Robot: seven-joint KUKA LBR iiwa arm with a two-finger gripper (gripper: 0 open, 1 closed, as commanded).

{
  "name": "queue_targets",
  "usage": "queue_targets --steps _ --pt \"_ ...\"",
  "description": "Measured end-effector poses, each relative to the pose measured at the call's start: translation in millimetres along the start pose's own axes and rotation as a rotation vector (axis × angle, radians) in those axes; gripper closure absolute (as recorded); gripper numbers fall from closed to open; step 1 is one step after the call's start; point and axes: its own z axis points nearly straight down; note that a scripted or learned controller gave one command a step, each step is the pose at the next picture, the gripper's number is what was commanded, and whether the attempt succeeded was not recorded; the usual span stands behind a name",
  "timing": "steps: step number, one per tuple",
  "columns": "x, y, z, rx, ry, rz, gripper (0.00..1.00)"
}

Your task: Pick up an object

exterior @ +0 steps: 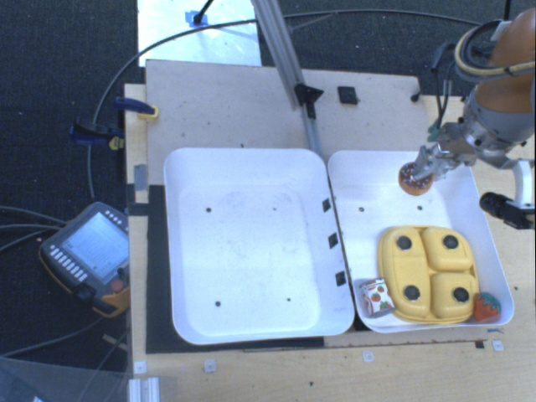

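- Dark carpet surrounds a pale bench point(251, 107) bearing two shallow white bins side by side; a teach pendant point(88, 258) lies on the floor at left
- Left bin point(193, 308) is smooth, glossy plastic with rounded corners
- Right bin point(360, 191) holds a yellow moulded tray point(427, 273) with four domed sections, a small printed carton point(376, 297) and a red strawberry-like toy point(487, 307), all crowded at its near end
- Gripper point(429, 164) hangs at the far end of the right bin, directly over a small round brown object point(414, 181), doughnut-like; whether its fingers are spread or pinching cannot be told
- Judged: this object looks light, perhaps soft, best taken across its outer rim
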Motion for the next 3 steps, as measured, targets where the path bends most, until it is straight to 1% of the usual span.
queue_targets --steps 1,2,3 --pt "56.2 -15.3 -4.3 -0.001 0.000 -0.001 1.00" --pt "100.4 -20.2 4.9 0.000 0.000 0.000 1.00" --pt "150.7 -32.0 -2.5 0.000 0.000 0.000 1.00"
